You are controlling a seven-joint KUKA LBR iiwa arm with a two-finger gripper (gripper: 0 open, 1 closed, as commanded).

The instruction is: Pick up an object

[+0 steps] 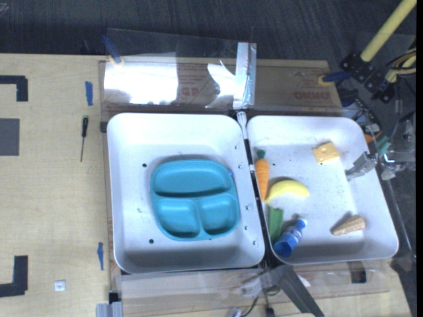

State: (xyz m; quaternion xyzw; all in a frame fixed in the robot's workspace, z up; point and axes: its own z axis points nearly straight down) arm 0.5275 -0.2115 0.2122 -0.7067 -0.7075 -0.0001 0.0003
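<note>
Yellow cheese wedge (pixel 325 152) lies just left of the gripper (pixel 377 162) near the right bin's (pixel 310 127) far edge; whether the gripper is wide or narrow I cannot tell.

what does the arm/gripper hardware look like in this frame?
Little of it is in frame. At the right bin's right rim sits the gripper: small, grey and metallic, with a silvery finger reaching over the rim. Behind it is dark hardware with an orange spot and thin cables. Details are too small to tell.
</note>
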